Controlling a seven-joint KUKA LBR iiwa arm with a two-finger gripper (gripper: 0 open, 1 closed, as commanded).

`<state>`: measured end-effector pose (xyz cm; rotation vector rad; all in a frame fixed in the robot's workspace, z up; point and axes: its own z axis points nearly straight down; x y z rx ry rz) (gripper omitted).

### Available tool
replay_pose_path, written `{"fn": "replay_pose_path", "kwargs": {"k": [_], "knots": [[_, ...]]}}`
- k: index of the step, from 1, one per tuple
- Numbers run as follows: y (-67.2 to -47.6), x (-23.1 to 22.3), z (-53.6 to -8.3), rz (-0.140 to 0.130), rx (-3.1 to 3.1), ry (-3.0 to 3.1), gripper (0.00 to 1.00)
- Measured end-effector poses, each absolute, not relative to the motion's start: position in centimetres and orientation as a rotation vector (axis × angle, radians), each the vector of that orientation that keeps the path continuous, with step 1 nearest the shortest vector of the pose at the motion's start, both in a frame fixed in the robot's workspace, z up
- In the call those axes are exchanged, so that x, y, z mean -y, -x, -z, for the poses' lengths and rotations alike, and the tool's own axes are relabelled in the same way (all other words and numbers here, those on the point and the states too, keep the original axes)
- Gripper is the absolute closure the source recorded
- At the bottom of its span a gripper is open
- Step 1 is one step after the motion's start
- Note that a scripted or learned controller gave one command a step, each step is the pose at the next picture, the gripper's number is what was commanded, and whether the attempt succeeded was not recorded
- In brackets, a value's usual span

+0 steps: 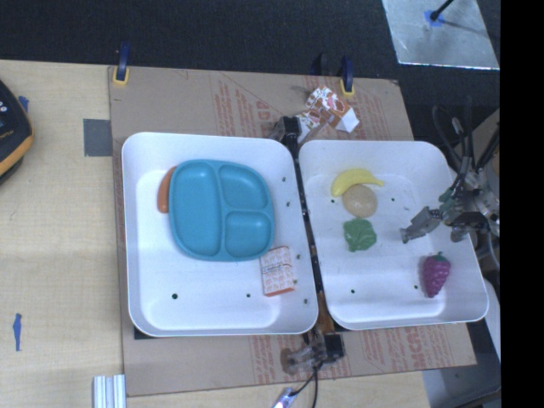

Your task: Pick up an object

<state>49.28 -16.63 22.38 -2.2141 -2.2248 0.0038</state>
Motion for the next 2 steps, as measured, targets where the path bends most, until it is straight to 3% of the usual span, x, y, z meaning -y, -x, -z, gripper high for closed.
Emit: {"fn": "replay_pose_path", "kwargs": {"k": [1, 2], "knots": [[-49.9, 21.2, -21.4, -0.004, 2.225, 2.218, 0.00], [-48.3, 19.3, -20.4, -0.005, 2.225, 2.214, 0.00]]}}
